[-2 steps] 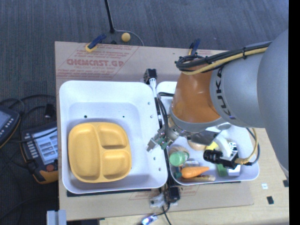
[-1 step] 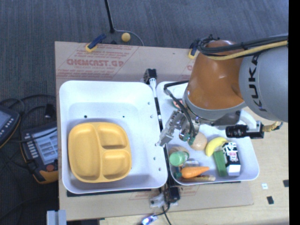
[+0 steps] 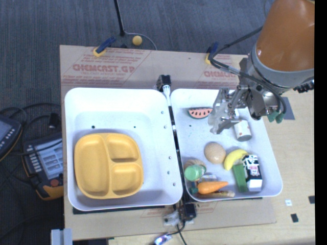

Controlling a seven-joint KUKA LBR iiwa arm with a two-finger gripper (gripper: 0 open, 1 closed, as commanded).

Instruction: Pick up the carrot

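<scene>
Carrot (image 3: 211, 187) half-hidden among clutter (image 3: 204, 177)

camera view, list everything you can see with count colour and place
divided plastic plate: 1, yellow, left bin
shallow bins: 2, white, side by side on the bench
toy carrot: 1, orange, right bin's near edge
watermelon slice: 1, red, right bin's far side
egg-shaped piece: 1, tan, middle of right bin
toy banana: 1, yellow, right of the egg
round green piece: 1, green, left of the carrot
small cylinder: 1, white, beside the gripper
small carton: 1, black and white, right bin's near right corner
gripper: 1, metal grey, above the right bin's far half
</scene>
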